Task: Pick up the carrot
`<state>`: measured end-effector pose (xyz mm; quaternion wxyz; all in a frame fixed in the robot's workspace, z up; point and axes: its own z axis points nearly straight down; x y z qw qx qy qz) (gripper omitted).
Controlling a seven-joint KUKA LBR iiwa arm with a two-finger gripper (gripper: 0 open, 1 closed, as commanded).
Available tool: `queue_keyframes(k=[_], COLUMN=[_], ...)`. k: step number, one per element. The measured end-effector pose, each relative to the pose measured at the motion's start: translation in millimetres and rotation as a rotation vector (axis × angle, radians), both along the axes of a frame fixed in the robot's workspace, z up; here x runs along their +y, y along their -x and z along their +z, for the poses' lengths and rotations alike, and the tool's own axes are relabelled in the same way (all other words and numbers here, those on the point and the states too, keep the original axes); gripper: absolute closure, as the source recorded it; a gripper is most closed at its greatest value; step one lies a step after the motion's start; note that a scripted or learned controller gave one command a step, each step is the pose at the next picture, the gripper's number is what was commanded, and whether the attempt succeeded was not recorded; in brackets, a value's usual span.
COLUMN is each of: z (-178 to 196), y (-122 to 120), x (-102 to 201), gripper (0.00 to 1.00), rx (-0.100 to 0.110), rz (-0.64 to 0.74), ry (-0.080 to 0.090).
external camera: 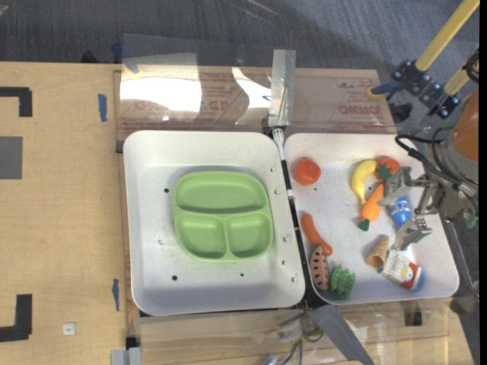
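Camera view, wooden bench (53, 204), two white bins (144, 226), grey carpet (190, 6) behind.

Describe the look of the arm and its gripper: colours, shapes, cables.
The arm shows an orange band at the right edge, with dark cables looping beside it. The gripper is grey metal, with thin silvery fingers and small dark fittings.

Robotics lab test bench, not a home. Plywood benchtop (61, 204) marked with black tape corners and blue tape tabs. Two shallow white bins (144, 204) sit side by side, clear plastic sheeting taped along their far edge. Toy plastic food lies in the right bin (335, 154). Grey carpet (228, 6) beyond the bench's far edge. Cabled arm hardware at the right edge.
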<state>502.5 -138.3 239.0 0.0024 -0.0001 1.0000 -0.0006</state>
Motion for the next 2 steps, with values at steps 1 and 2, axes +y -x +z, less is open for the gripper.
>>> queue_keyframes(k=[1,2], z=[-141.1,-142.8], y=[-1.7,-62.4], x=[24.3,-23.7], gripper=[0.00,0.00], rx=[-0.007,-0.002], rz=[0.131,-0.410], ry=[0.001,-0.002])
